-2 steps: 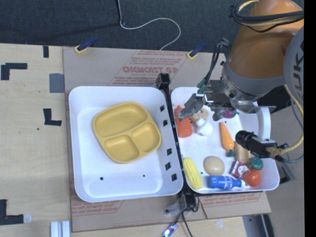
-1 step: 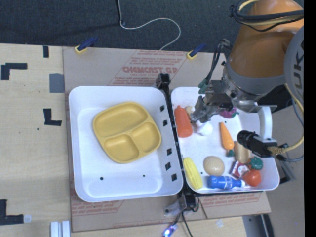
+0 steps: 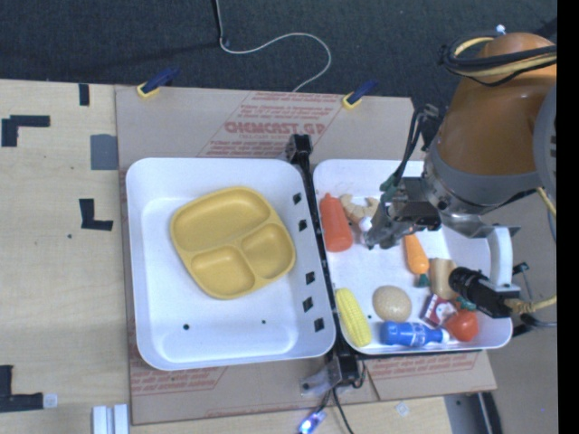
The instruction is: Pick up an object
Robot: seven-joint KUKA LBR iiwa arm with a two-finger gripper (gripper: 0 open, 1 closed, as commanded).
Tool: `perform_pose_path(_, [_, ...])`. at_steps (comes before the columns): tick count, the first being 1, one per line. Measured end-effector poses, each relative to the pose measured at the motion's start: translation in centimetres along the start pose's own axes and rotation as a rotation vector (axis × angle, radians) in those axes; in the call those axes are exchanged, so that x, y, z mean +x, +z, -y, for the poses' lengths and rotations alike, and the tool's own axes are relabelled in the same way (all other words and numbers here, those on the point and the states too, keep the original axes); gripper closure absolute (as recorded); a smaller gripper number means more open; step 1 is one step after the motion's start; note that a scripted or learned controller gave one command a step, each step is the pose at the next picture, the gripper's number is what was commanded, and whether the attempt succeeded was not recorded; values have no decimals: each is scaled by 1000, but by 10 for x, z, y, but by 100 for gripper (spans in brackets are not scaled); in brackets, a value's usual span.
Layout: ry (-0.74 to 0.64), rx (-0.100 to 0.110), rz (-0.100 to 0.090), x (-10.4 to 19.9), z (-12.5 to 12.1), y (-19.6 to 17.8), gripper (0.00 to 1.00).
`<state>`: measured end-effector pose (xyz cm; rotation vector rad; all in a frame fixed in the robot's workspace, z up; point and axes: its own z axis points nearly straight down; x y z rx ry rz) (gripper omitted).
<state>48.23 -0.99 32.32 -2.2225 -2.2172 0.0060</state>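
The gripper [image 3: 380, 231] is hanging over the far part of the right bin [image 3: 493, 340], and its dark fingers are pointing down toward the bin floor; whether they are spread or closed cannot be told from this angle, and nothing is showing between them. An orange-red carrot-like piece [image 3: 336, 223] is lying just to the left of the fingers, close but apart. A small pale object [image 3: 356, 208] is sitting just beyond the fingers, toward the far rim. A small orange carrot [image 3: 416, 254] is lying just to their right and nearer. A beige egg-shaped item [image 3: 392, 302], a yellow corn cob [image 3: 353, 316] and a blue bottle [image 3: 409, 334] are resting well nearer than the fingers. In the left bin [image 3: 149, 269], well to the left, a yellow divided plate [image 3: 232, 241] is lying.
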Motion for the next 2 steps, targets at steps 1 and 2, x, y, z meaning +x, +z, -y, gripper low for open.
perform_pose_path(1, [-5,5,-1,41,0,84,100])
perform_pose_path(2, [-13,-14,-5,102,-2,-29,100])
